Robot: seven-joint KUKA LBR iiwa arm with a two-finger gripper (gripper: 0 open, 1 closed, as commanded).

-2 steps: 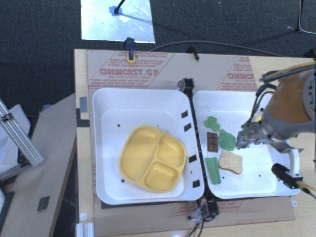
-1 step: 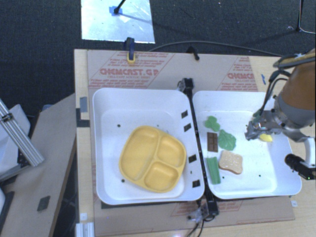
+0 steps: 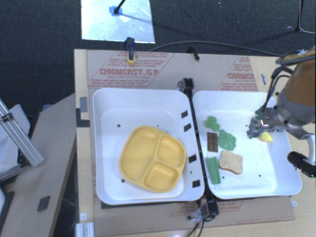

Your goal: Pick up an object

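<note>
The grey two-finger gripper (image 3: pixel 258 127) hangs low over the right shallow white plastic bin (image 3: pixel 247 189), near its far right side, and a small yellow rounded toy piece (image 3: pixel 266 137) shows just beside and partly under its tip. Whether the pincer is wide, narrow or closed on that piece I cannot tell; the metal of the wrist hides the gap.

The main risk, as I judge it, is a glancing grasp: the yellow piece is small and rounded, lies close to the bin's right wall, and could squirt sideways or be pinched by one edge and drop on the lift. The wall itself could catch a finger. The other toy food lies well apart toward the bin's left: a green leafy piece (image 3: pixel 213 123), a second green leafy piece (image 3: pixel 227 140), a brown chocolate bar (image 3: pixel 212 142), a green stick (image 3: pixel 213 170) and a tan slice of bread (image 3: pixel 231 162), so a collision with them seems unlikely.

The left white bin (image 3: pixel 111 147) holds a yellow three-compartment tray (image 3: pixel 152 158). Both bins sit on a brown board with red lettering (image 3: pixel 128 70) on a light bench; beyond it lies dark carpet (image 3: pixel 39 28) with a shiny metal plate (image 3: pixel 116 15)
</note>
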